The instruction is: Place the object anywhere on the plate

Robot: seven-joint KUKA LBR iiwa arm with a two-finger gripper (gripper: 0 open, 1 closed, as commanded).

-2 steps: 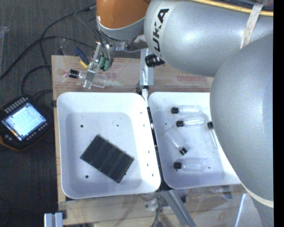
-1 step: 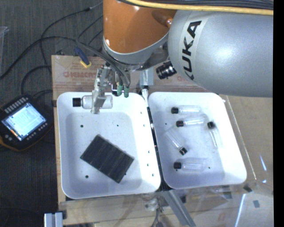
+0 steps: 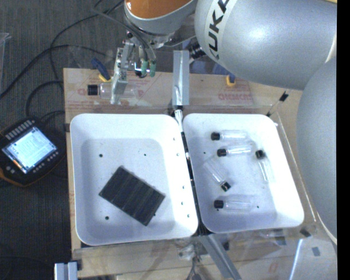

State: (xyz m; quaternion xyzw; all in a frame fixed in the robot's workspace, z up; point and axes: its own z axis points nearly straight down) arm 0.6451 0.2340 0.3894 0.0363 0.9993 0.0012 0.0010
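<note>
Grey KUKA arm point(image 3: 262, 38) is closest to the lens. It takes up the top right, with the orange band point(image 3: 156, 6) at the top edge above the wrist. The gripper point(image 3: 124, 87) hangs off it past the far edge of the left bin point(image 3: 82, 219), over the wooden bench point(image 3: 76, 93), not over either bin. Gripper state: can't tell whether it is spread or pinched, too small and cluttered at that spot. One clear vial point(image 3: 103, 90) with a black cap on its left end lies crosswise right at the gripper tip and overlaps it in view. Can't tell whether it is gripped or just resting on the bench behind. The plate point(image 3: 132, 196) is a dark ribbed rectangle lying flat on the left bin floor, rotated diagonally, low centre, nothing on it. So that vial is well apart from the plate, outside the bin. The right bin point(image 3: 284, 213) holds five more clear black-capped vials, all lying down. Two are near the far wall, roughly parallel point(image 3: 229, 134) point(image 3: 236, 150). One is angled near the bin's left side point(image 3: 217, 174), one sits along the right side point(image 3: 263, 165), and one is near the front wall point(image 3: 236, 204). The bins touch along the centre seam. A metal bracket point(image 3: 180, 82) stands just beyond the seam. A blue clamp point(image 3: 100, 66) and a yellow clamp point(image 3: 231, 81) sit on the bench's far edge. The teach pendant point(image 3: 28, 149), screen lit, lies on the floor left of the bench with cables point(image 3: 60, 33) running off behind it.
</note>
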